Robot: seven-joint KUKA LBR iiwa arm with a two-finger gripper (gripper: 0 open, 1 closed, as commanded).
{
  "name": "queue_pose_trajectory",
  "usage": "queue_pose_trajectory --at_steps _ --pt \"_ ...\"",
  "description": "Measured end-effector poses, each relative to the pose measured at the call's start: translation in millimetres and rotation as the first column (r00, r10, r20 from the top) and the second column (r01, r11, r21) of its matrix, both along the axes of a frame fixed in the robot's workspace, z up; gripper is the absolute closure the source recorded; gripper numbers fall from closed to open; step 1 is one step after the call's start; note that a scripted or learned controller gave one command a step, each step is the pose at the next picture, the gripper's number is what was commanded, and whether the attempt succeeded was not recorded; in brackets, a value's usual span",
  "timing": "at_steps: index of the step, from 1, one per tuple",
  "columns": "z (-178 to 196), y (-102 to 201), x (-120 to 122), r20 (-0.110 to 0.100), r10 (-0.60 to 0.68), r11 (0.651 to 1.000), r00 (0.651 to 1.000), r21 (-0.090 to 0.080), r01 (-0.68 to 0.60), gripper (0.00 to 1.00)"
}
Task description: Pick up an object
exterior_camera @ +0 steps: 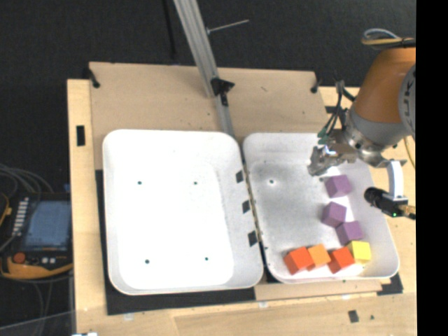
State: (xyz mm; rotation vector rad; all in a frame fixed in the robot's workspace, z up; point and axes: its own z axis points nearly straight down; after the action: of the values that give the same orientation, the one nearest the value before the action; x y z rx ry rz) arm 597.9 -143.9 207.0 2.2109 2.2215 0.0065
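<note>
Bench (pixel 175 96) of pale board carries two shallow white bins side by side. The left bin (pixel 175 142) lies well apart from the action. The right bin (pixel 280 152) holds all the blocks, gathered along its right and near sides.

The arm (pixel 385 82) reaches in from the right, its grey wrist over the far right part of the right bin. The gripper (pixel 320 161) hangs above the bin floor, just left of and beyond the top purple block (pixel 339 185); nothing shows between its fingers, and whether they stand wide or narrow cannot be told from this slant.

Two more purple blocks sit nearer: the middle purple block (pixel 334 213) and the low purple block (pixel 349 231). Along the near edge lie a yellow block (pixel 360 250), a red block (pixel 341 259), an orange block (pixel 318 255) and a second red block (pixel 299 259), packed close or touching.

The top purple block looks the likeliest target, being closest to the gripper and apart from its neighbours. It appears a small, stiff, light cube with flat faces, probably not fragile and perhaps slightly slick. A hold across two opposite flat sides, centred, should serve best; the near row is crowded and leaves little room for fingers.
</note>
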Motion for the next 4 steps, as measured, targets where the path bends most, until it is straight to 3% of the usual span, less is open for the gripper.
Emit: queue_pose_trajectory --at_steps 1,3,4 --pt "44.2 -1.4 1.4 -0.001 -0.002 1.000 1.000 0.001 0.002 1.00" --pt "57.1 110.9 -20.7 -0.007 0.003 1.000 1.000 0.005 -0.003 1.00" --pt "46.6 156.7 -22.1 -0.009 0.002 1.000 1.000 0.003 -0.002 1.00"
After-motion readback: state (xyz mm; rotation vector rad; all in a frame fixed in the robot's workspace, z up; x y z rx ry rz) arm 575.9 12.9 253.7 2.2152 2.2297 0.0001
